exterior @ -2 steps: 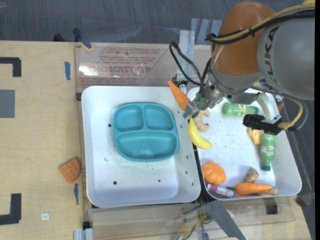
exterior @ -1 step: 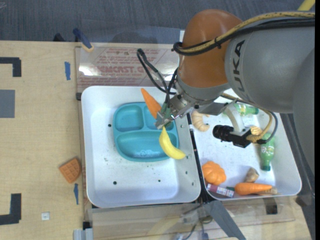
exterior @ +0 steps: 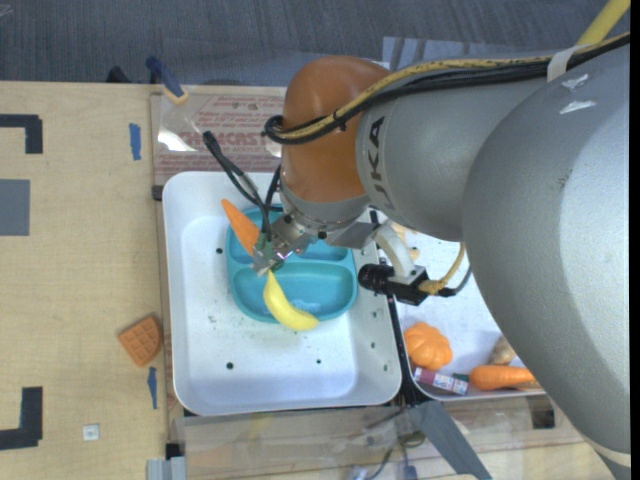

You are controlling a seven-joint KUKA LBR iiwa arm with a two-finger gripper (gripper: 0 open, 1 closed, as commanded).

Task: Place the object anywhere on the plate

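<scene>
On the bare wooden desk (exterior: 70,298) at the left lay a small orange waffle-like piece (exterior: 140,339), just outside the left bin (exterior: 200,358). Inside that white bin sat a blue plate (exterior: 335,286) with divided compartments. An orange carrot (exterior: 240,226) rested tilted on the plate's far left rim. A yellow banana (exterior: 283,306) lay across the plate's near edge, its lower end overhanging onto the bin floor and its upper end reaching up to the tip of the gripper (exterior: 268,256). The gripper hung over the plate's left part, at the banana's upper end; whether its fingers were spread or closed around the fruit could not be told from this angle. Above it rose the orange band (exterior: 325,118) of the grey arm (exterior: 520,168), which reached in from the right and covered much of the right bin (exterior: 465,313). In the visible near part of that bin lay a small orange pumpkin (exterior: 428,346), and to its right another carrot (exterior: 500,376) beside a thin marker-like item (exterior: 440,379).
</scene>
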